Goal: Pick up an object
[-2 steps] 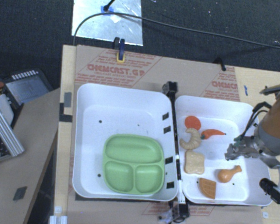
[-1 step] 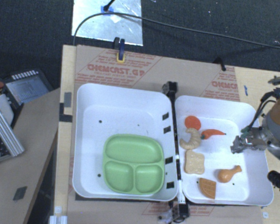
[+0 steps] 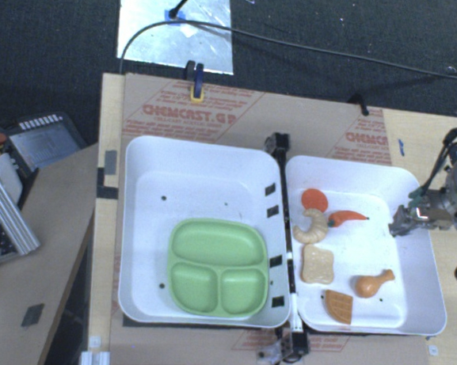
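Note:
The right white bin (image 3: 424,258) holds several toy foods: a red-orange round piece (image 3: 315,199), an orange carrot (image 3: 347,217), a pale curled shrimp-like piece (image 3: 313,228), a beige toast slice (image 3: 317,265), a tan drumstick (image 3: 373,283) and an orange wedge (image 3: 338,306). My gripper (image 3: 404,220) hangs over the bin's right side, near its right wall, apart from the carrot to its left. Nothing shows between its fingers.
The left white bin (image 3: 149,179) holds a green three-compartment plate (image 3: 218,266). A black divider strip (image 3: 281,222) runs between the bins. Both bins rest on a cardboard sheet (image 3: 243,111). A metal rail and a device stand at far left.

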Controlling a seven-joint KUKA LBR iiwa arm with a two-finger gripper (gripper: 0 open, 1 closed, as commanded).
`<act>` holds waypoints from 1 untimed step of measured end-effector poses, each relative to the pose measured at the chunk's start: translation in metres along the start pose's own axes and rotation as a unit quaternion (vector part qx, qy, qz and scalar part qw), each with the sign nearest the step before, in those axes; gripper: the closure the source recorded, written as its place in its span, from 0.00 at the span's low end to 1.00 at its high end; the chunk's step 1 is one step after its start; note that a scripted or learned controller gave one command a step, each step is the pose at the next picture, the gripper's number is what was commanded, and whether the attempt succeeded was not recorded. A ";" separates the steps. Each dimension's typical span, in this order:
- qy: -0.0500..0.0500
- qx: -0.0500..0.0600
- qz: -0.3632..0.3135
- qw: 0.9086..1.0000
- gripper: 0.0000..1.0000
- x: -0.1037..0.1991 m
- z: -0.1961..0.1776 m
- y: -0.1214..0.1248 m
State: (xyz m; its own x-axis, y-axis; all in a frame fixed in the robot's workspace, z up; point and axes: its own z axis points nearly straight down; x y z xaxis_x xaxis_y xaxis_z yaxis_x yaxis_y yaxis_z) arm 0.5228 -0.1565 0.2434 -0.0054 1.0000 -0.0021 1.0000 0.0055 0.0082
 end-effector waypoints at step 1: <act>0.001 0.003 -0.002 1.000 1.00 0.050 0.013 0.018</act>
State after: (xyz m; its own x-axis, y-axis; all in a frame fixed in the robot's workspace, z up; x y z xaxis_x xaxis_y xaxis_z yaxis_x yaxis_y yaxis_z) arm 0.5402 -0.1069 0.2307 -0.0089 1.0000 0.0005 1.0000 0.0089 0.0026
